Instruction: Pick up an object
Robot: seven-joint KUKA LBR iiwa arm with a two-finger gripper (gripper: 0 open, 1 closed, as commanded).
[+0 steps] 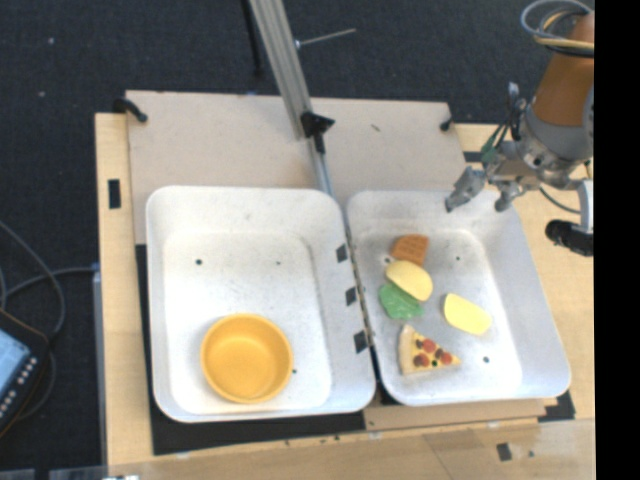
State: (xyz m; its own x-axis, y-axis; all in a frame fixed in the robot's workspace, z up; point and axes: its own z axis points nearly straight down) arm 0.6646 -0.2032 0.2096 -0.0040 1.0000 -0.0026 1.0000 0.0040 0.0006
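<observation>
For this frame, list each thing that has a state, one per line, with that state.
Two-finger gripper: open, holding nothing, above the right bin's far rim.
Yellow round plastic bowl: upright, in the left white bin.
Pizza slice toy: lying flat in the right white bin.
Pale yellow oval piece: overlapping the green piece.
Brown toast-like piece: lying flat, touching the pale yellow oval.
Yellow oval piece: flat, apart from the others.

Matt white plastic bins (180, 218) sit on a pale wooden bench (115, 298); the yellow bowl (246, 357) looks smooth plastic.

Arm (562, 88) cut off, right edge.
</observation>
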